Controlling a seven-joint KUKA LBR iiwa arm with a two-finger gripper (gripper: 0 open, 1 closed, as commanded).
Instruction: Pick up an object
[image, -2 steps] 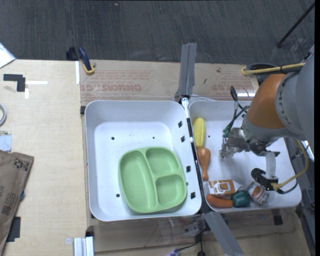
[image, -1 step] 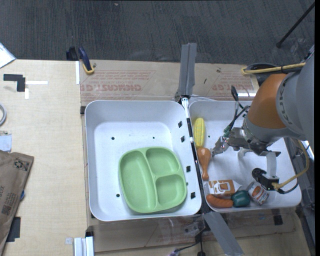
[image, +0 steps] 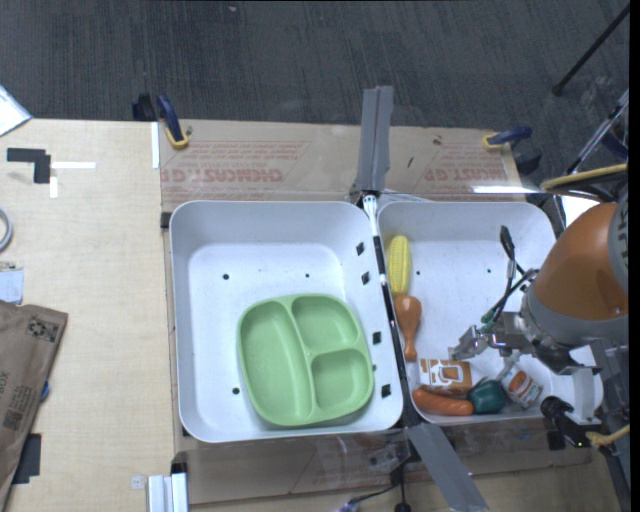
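The right bin (image: 455, 225) holds several toy foods. A yellow corn cob (image: 398, 263) lies along its left wall, with an orange-brown carrot-like piece (image: 407, 322) just below it. Near the front wall sit a small orange and white carton (image: 445, 374), a red sausage (image: 441, 402), a dark green pepper (image: 487, 396) and a small labelled can (image: 520, 388). My gripper (image: 482, 342) hangs low over the front right part of this bin, just above and to the right of the carton and above the pepper. Nothing visibly hangs from it.
In the left bin (image: 200, 300) lies a light green divided plate (image: 300, 358). A grey divider bar (image: 375, 140) runs between the bins. The arm's orange band (image: 590, 270) covers the right bin's right side. Cardboard (image: 260, 160) lies behind the bins.
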